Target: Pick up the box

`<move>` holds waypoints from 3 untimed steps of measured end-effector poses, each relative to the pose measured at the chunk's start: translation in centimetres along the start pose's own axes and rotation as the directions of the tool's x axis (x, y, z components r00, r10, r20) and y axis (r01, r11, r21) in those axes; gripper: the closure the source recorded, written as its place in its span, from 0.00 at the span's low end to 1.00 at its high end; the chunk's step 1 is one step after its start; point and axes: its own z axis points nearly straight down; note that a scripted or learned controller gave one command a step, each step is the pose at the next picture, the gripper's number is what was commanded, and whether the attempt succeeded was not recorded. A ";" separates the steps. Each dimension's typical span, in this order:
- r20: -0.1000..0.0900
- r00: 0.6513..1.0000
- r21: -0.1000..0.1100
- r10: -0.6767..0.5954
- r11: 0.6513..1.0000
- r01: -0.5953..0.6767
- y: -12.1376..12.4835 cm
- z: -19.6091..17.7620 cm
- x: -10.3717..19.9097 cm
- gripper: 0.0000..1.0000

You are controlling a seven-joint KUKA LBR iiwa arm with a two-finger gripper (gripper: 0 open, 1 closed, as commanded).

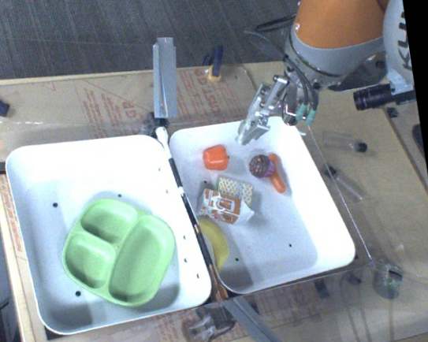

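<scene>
The arm (348, 3) comes in from the upper right, its orange band large in the corner and the grey wrist below it angled down and to the left. The hand (254, 130) hangs over the far edge of the right bin (328, 213), just inside its back wall, with the fingers (258, 120) pointing down-left toward the bin floor. Nothing lies between the fingers; whether they are spread or pressed together cannot be told from this slant.

The box (224, 205), a small carton printed in orange, white and brown, lies flat near the left-centre of the right bin, tilted a little, well apart from the hand. A checkered wafer-like piece (235, 187) touches its upper right side. A yellow banana-like object (216, 241) lies just below the box, against the bin's left wall. Farther back, an orange cup-like object (215, 157) sits near the hand, and a dark round item (260, 166) touches an orange carrot-like piece (277, 174) just beside it.

The left bin (32, 177) holds a green divided plate (119, 252) with three compartments. Both bins rest side by side on the desk (91, 97), a board with red printed lines.
</scene>
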 end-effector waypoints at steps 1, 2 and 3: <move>-0.005 0.909 -0.001 -0.417 0.909 0.417 -0.7 13.1 4.3 1.00; -0.006 0.998 0.001 -0.068 0.998 0.068 5.6 15.9 8.6 1.00; -0.001 0.985 -0.001 0.172 0.985 -0.172 6.8 7.1 11.0 1.00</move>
